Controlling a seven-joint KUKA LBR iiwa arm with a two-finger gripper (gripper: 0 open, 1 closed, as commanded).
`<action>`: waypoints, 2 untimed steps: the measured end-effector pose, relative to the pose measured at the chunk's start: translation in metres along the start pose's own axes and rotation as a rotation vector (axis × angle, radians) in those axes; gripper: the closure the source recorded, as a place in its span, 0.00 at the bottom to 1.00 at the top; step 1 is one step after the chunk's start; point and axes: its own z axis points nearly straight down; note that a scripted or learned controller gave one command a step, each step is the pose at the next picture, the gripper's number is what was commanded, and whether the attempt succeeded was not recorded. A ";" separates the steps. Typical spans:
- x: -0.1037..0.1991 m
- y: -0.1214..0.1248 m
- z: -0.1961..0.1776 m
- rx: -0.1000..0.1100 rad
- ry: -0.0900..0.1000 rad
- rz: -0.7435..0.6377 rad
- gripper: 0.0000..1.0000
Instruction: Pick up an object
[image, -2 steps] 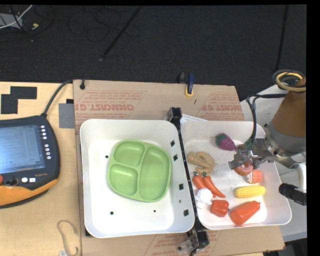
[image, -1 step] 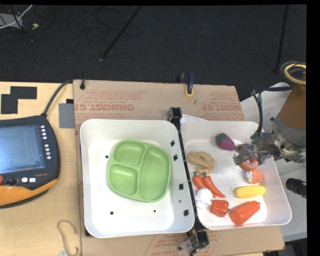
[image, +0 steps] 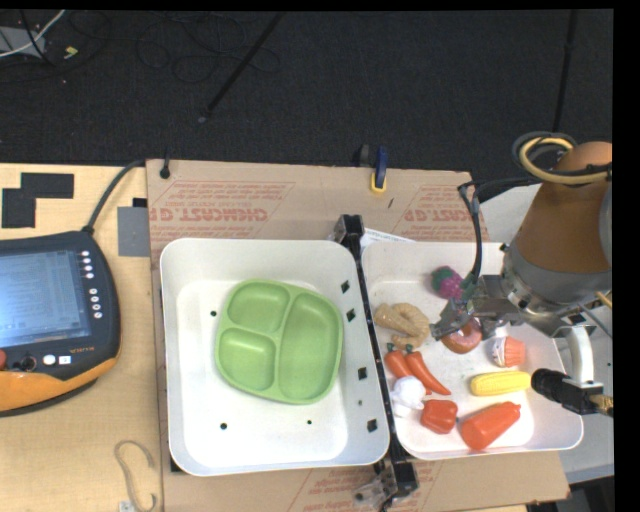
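The right bin (image: 560, 432) holds several toy foods. My gripper (image: 461, 322) hangs low in its middle, right over a red round piece (image: 465, 342) and touching or almost touching it. A magenta piece (image: 446, 281) lies just behind the gripper, and a tan bread-like piece (image: 402, 319) sits to its left. A white and red piece (image: 508, 351) and a yellow piece (image: 499, 382) lie to the gripper's right and front. The arm hides part of the bin's right side.
Orange carrots (image: 419, 371), a white piece (image: 405, 394), a small red piece (image: 438, 414) and an orange-red piece (image: 490, 424) crowd the right bin's front. The left bin (image: 190, 400) holds a green divided plate (image: 280, 341). A tablet (image: 50, 310) lies at far left.
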 end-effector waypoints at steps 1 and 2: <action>0.057 -0.007 0.010 0.001 0.000 0.000 1.00; 0.090 -0.001 -0.007 -0.002 -0.001 0.001 1.00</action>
